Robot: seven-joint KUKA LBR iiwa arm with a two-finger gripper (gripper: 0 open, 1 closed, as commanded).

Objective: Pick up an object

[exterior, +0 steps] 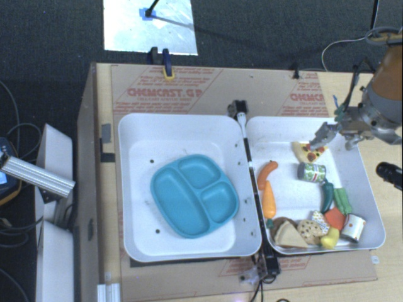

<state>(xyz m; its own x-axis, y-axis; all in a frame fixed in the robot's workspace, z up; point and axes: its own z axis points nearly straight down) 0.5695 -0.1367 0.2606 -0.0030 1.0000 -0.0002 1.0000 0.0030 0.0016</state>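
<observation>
I have the gripper [322, 137] just above the pizza slice [306, 152], fingers' state I cannot tell, and next I must descend onto it.

A robotics lab: a paper-covered bench [208, 90] with white bins [182, 128], loose cables [19, 137], dark carpet [50, 30].

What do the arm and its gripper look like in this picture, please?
The arm is grey, rounded and bulky, with an orange band above the wrist. Thin cables loop around its upper part. The gripper is a small grey metal piece with two slim fingers, darker at the joints; the blur hides any markings.
</observation>
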